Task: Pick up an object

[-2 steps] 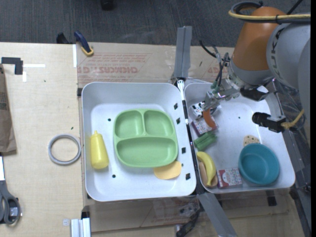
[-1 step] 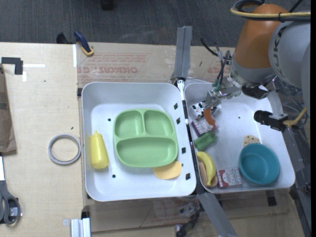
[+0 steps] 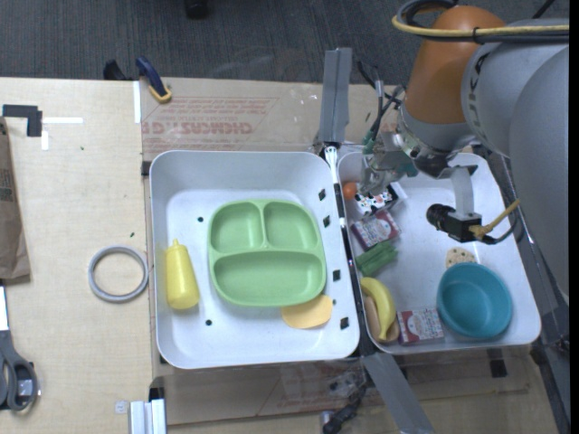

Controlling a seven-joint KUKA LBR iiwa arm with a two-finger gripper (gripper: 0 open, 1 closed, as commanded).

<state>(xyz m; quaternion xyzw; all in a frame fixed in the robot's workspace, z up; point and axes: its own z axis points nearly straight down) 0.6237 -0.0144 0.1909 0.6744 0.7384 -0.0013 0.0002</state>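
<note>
My gripper [image 3: 374, 191] hangs low at the upper left of the right bin [image 3: 507, 197], close to its left wall. A small black-and-white item [image 3: 370, 204] lies right under it; whether it is gripped I cannot make out. Just below lie a reddish packet [image 3: 373, 231] and a green vegetable [image 3: 376, 259]. A small orange thing [image 3: 349, 189] sits against the wall to the gripper's left. Further down the right bin are a banana [image 3: 380, 304], a red-and-white packet [image 3: 421, 325], a teal bowl [image 3: 474, 300] and a speckled cookie [image 3: 461, 257].
The left bin [image 3: 172, 188] holds a green divided plate [image 3: 267, 251], a yellow bottle [image 3: 181, 277] and an orange-yellow slice [image 3: 308, 315]. On the bench to the left lie a grey ring [image 3: 118, 272] and scissors [image 3: 16, 382]. The arm covers the right bin's upper right.
</note>
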